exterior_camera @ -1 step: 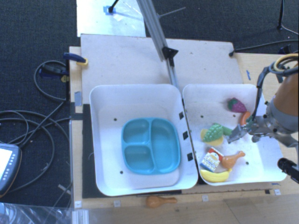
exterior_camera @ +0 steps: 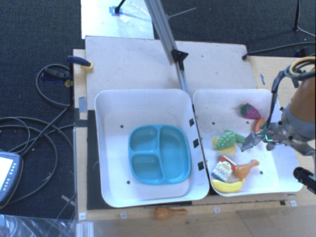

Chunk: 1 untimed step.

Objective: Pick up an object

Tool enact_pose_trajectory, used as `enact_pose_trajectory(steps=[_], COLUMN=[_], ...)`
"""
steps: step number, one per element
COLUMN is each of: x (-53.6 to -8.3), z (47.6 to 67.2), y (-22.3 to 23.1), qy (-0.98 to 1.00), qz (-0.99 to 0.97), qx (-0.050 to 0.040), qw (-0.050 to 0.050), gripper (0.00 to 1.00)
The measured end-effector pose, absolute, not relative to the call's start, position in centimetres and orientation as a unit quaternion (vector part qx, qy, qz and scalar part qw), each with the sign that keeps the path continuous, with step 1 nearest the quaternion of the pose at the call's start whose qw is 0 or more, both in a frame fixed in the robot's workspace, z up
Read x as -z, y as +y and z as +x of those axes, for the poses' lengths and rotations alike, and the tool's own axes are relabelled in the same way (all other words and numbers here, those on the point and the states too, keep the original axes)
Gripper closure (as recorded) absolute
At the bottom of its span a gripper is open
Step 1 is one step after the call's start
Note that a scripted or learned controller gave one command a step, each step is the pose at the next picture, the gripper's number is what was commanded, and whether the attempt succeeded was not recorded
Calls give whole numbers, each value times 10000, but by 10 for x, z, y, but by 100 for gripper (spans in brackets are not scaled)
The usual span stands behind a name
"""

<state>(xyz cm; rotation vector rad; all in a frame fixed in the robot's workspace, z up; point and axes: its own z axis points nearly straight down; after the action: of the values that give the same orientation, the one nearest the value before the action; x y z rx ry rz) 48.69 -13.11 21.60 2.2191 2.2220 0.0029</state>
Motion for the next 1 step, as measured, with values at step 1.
enact_pose_trajectory(steps=[1], x=[-154], z=[486], y=[-127], qy=[7072], qz=[7070], qx=[11], qw=[-23], gripper=[0])
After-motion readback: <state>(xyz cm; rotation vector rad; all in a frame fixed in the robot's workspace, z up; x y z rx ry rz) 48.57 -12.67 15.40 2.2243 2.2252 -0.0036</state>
